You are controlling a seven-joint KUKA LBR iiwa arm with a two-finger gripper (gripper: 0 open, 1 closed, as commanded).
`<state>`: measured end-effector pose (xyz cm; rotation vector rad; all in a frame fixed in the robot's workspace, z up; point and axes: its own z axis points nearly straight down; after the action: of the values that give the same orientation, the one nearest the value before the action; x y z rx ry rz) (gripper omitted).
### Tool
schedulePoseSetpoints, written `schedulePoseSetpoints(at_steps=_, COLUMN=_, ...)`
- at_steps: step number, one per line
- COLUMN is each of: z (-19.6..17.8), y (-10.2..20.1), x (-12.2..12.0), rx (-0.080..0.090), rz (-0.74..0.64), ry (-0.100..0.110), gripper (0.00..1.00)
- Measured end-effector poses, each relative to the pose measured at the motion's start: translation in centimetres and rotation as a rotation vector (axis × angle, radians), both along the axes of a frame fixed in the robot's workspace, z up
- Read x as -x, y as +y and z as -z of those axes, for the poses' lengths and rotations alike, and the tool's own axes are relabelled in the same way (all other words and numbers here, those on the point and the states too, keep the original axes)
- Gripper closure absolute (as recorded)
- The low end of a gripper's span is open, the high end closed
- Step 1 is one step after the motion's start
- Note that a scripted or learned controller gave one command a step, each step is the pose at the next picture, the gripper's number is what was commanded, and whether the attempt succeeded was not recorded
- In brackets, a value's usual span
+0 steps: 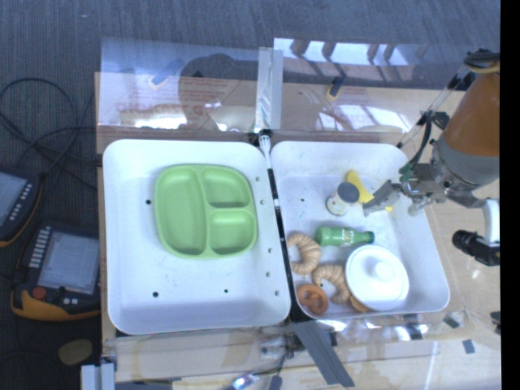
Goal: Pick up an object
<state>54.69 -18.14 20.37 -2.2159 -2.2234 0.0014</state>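
While nothing yet sits between the fingers, we judge the pick barely begun: every object lies in its bin and the lift remains to be done.

Nearest us, along the front of the right bin [439, 295], we see a white lidded bowl [377, 276], with a small brown-orange piece [313, 299] just beside a pretzel-like ring [331, 276] to its left. A second pretzel-like ring [306, 252] lies a little farther back, close to the divider between the bins. Behind the bowl a green bottle [344, 236] lies on its side. Farther still, a small white container with a dark cap [343, 198] stands touching or nearly touching a yellow object [361, 187].

In the left bin [122, 242] a green divided plate [205, 210] rests flat, well apart from the arm's reach at this moment.

The claw [392, 194] hangs at the right bin's far right side, just beside the yellow object and the capped container. Its fingers appear spread and grasp nothing, as far as we can see. Above it rises the grey wrist with the orange band [479, 116].

We judge the nearest candidates to be the yellow object or the capped container; closing on one and raising it clear of the bin is all still ahead. The table [455, 340] shows past the bin's edge.
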Motion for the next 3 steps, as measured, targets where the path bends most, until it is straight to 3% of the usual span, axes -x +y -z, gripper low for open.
schedulePoseSetpoints(at_steps=1, z=5.5, y=-1.5, x=-6.2, rx=0.005, rz=-0.09, ry=-0.002, gripper=0.0)
schedulePoseSetpoints(at_steps=2, z=-1.2, y=-0.9, x=-4.0, rx=0.004, rz=-0.17, ry=-0.002, gripper=0.0)
schedulePoseSetpoints(at_steps=3, z=4.1, y=-0.1, x=-9.0, rx=0.003, rz=-0.305, ry=-0.001, gripper=0.0)
